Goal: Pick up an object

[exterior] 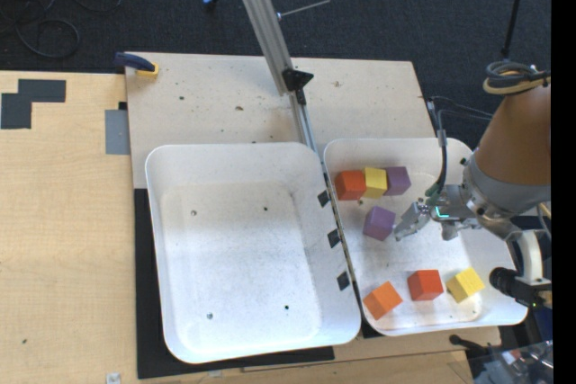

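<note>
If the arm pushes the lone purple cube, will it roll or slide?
The purple cube has flat faces, so it will probably slide or turn, not roll. It looks rigid and small, likely light. It lies apart from the other blocks in the right bin, so a push may move it freely.

Even, diffuse overhead light renders both white bins (238,256) bright without harsh glare, shadows stay soft and short, and focus is slightly soft throughout.
</note>
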{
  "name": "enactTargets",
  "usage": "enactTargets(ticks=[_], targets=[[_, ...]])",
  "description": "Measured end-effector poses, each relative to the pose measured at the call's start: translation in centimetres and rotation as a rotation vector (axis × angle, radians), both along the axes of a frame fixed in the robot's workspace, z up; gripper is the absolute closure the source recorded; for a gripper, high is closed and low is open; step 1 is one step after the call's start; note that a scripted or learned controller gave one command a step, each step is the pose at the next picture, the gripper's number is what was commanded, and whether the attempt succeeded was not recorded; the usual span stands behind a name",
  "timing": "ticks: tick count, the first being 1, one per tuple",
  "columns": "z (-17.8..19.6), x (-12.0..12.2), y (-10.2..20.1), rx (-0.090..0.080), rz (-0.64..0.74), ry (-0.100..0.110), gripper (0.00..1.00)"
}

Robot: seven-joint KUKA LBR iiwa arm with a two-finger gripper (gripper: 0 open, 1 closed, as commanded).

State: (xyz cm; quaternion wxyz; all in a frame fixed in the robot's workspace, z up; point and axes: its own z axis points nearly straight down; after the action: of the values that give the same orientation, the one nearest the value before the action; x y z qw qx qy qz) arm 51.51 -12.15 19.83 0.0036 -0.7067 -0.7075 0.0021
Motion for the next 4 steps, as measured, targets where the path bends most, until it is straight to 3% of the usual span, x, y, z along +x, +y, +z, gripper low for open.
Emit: enactTargets(ticks=[1,2,3,4], targets=[[0.2,0.1,-0.1,-0.001,-0.005,-0.005,0.00],[-6.3,-0.1,0.1,0.001,-0.002,0.002,0.00],[-10.7,0.0,0.2,0.000,-0.004,-0.006,0.00],[-9.6,0.0,0.0,0.002,-0.013,-0.005,1.00]])
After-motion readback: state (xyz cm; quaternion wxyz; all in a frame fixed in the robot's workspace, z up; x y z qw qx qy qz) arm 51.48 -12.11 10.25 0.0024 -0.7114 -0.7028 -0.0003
